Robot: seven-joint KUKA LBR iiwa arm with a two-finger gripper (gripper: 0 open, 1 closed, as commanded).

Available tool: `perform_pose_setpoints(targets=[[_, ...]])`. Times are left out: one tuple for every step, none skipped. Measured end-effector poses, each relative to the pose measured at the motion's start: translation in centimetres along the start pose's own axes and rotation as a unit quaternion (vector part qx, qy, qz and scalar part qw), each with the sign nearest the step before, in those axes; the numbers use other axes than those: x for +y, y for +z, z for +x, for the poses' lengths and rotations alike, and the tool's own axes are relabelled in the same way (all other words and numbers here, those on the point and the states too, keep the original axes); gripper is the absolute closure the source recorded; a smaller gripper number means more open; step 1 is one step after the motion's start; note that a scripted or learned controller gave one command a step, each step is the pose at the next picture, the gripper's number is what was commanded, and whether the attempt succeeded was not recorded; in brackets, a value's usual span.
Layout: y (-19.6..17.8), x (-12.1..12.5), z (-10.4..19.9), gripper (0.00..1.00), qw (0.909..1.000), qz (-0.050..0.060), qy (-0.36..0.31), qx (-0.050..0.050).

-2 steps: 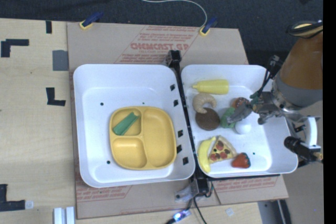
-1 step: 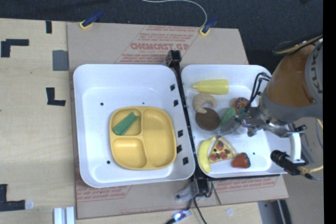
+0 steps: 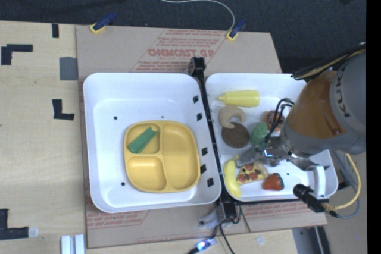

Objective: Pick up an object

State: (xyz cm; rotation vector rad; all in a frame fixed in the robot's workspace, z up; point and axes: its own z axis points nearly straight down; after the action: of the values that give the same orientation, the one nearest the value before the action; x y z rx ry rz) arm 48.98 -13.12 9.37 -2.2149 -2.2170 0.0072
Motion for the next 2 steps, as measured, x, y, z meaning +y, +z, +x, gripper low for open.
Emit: perform_pose_setpoints(targets=[[0.9, 0.0, 0.1, 0.0, 1.0, -0.003, 0.0, -0.001], [-0.1, 0.0, 0.0, 1.0, 1.0, -0.004, 0.0, -0.002]])
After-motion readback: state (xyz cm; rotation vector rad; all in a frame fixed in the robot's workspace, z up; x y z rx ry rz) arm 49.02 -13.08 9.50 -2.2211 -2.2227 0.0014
